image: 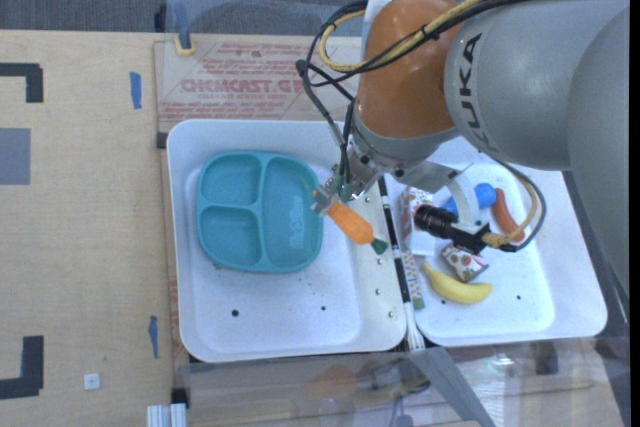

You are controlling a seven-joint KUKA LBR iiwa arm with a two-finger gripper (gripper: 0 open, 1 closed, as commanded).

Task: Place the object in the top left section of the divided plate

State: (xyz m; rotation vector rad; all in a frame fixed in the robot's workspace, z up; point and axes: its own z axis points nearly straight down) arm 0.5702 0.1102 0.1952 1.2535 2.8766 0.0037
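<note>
The teal divided plate point(258, 213) lies in the left bin point(275, 315), with two small sections on its left and one large section on its right. My gripper point(334, 197) hangs just off the plate's right rim, reaching down from the orange-banded wrist. It is shut on the top end of an orange toy carrot point(350, 223). The carrot slants down to the right, and its green tip point(378, 245) sits over the ridge between the two bins.
The right bin point(530, 310) holds a banana point(456, 286), a small red-and-white patterned piece point(465, 262), a blue item point(484, 197) and a red-orange sausage shape point(505, 213). The arm's bulk covers that bin's upper part. A cardboard sheet point(240, 80) lies behind the left bin.
</note>
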